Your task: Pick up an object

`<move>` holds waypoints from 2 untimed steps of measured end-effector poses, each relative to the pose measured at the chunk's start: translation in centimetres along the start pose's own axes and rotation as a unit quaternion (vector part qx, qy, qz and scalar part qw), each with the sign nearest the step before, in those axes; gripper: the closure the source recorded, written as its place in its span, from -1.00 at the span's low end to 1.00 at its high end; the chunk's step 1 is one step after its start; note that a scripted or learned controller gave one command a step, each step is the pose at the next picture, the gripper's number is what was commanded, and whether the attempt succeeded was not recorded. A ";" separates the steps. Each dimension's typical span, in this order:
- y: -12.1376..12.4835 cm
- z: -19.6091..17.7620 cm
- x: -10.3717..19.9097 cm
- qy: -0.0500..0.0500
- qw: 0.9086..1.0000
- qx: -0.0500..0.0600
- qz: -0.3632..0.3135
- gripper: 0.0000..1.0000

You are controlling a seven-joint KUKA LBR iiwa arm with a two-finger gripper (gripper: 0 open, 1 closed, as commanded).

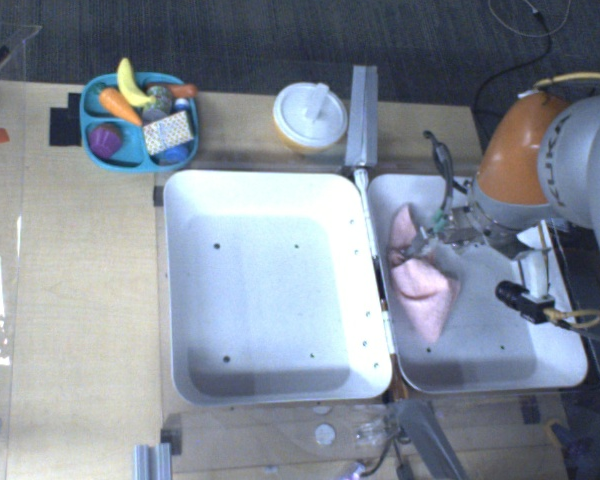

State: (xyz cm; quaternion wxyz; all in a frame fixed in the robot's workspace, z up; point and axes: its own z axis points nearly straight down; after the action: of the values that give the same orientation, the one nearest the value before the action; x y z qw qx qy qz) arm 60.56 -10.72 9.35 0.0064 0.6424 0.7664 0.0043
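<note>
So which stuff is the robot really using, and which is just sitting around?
Part of the job:
- hand
- pink cloth
- right bin, where the cloth lies

Just lying about:
- left bin
- blue tray of toy food
- yellow tub with a white lid

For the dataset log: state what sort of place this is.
Probably a robotics lab's grasping test bench: a grey arm with its tool over a pink cloth, two white bins, and a toy-food tray.

A soft, matt pink cloth [420,286] lies crumpled in the right-hand bin [500,368], smooth white plastic like its neighbour bin [270,368], both set on a pale wood-look bench [70,298] with a dull sheen.
</note>
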 end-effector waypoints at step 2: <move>-7.1 -1.3 1.0 -0.001 0.997 -0.009 -0.079 1.00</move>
State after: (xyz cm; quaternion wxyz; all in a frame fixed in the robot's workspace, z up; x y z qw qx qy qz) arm 53.36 -10.94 10.57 0.0132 0.5797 0.8146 0.0095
